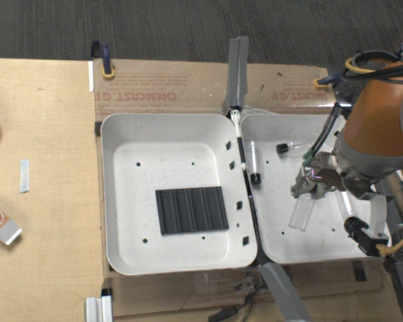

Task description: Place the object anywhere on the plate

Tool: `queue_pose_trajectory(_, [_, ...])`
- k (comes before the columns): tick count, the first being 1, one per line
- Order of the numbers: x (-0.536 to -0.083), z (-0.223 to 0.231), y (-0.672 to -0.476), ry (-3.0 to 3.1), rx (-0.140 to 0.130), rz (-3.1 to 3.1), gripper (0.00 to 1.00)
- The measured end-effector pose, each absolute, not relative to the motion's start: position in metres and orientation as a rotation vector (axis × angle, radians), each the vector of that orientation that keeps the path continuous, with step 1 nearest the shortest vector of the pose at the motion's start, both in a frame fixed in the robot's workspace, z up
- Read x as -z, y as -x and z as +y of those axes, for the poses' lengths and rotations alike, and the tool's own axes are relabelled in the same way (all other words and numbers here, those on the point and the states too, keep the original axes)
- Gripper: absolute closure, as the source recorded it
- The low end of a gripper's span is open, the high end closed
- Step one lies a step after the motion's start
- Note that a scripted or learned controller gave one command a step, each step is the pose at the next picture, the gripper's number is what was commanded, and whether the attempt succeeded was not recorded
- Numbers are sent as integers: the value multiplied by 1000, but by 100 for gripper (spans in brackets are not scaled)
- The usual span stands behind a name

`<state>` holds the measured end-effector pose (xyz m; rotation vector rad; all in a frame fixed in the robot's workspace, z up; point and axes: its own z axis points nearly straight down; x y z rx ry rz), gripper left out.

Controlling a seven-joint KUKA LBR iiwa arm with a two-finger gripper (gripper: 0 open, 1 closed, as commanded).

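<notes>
Your pincer (307,188) hovers low in the right bin (275,240), just over a clear tube (299,215); can't tell its opening or whether it grips. Tube lies in the right bin, long axis near vertical in frame, slightly tilted. Dark ridged plate (191,210) in the left bin (121,200) is bare, so the transfer is all left.

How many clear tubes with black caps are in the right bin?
3: one tube along the bin's left wall, one near the top, one under the pincer. The arm may hide others.
</notes>
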<state>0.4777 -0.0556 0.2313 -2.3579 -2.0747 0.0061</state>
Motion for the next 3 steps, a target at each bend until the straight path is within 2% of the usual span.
queue_pose_trajectory(1, [-218,8,-499,2321,-6,-2116,100])
queue_pose_trajectory(2, [-190,79,-480,1992,-7,-2426,100])
queue_pose_trajectory(3, [-290,135,-478,1751,-5,-2609,100])
